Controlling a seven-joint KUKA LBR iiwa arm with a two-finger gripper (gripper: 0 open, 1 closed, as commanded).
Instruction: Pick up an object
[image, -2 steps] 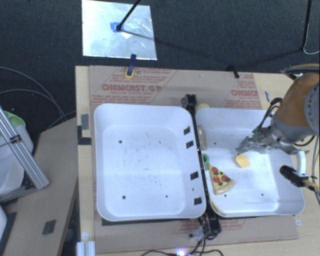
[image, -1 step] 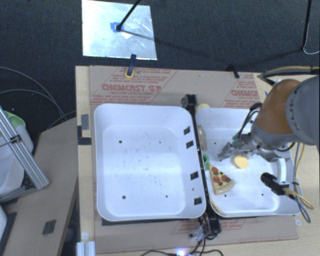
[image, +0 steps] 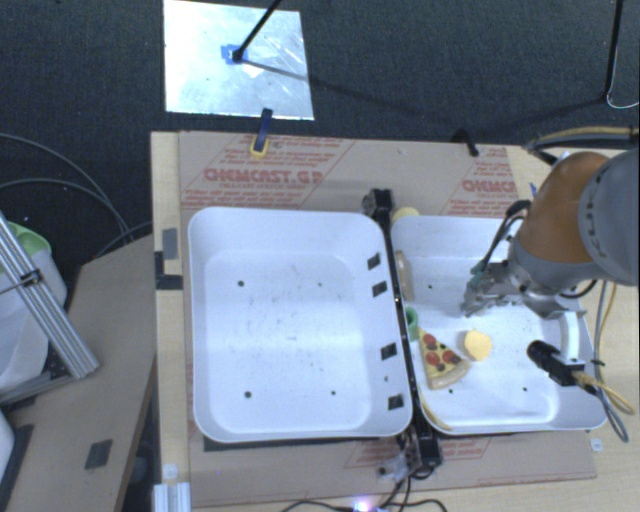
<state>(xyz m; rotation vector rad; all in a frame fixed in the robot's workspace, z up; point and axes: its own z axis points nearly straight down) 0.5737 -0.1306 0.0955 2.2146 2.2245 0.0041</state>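
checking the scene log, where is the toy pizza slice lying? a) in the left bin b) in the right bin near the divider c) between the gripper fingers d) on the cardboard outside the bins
b: the pizza slice lies on the floor of the right bin, close to the divider, beside a small yellow piece, below the gripper.

- One fixed camera watches me from above the bench (image: 330, 160), looking down at a slant.
- It stands far enough back to take in both white bins, the left bin (image: 290, 325) and the right bin (image: 500, 400), plus dark floor beyond.
- My arm (image: 580, 225) enters from its right side.
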